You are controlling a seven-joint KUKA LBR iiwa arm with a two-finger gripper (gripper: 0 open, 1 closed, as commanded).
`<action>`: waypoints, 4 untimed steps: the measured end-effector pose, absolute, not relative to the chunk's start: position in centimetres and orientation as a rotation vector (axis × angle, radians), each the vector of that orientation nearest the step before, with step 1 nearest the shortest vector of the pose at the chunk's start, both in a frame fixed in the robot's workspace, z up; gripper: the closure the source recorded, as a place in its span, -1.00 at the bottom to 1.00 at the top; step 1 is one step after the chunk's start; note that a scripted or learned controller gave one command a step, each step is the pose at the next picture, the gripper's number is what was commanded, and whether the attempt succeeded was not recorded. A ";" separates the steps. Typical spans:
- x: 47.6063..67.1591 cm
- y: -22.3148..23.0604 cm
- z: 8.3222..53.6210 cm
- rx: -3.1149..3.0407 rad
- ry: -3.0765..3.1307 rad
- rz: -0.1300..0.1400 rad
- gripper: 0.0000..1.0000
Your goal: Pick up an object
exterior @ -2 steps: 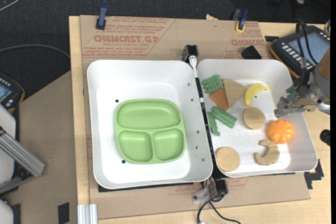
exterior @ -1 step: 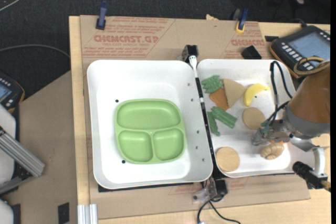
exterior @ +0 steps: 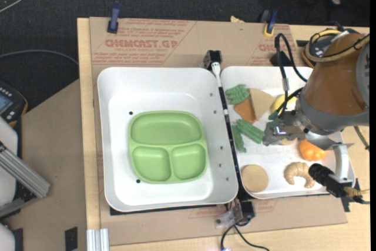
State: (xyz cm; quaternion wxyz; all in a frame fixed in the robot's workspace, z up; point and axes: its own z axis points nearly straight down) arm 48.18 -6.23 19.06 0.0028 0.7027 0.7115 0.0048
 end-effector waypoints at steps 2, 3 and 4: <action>50.0 10.8 27.0 2.208 2.234 0.009 1.00; 50.0 10.2 27.9 2.218 2.223 0.002 1.00; 47.8 16.6 30.2 2.213 2.231 0.006 1.00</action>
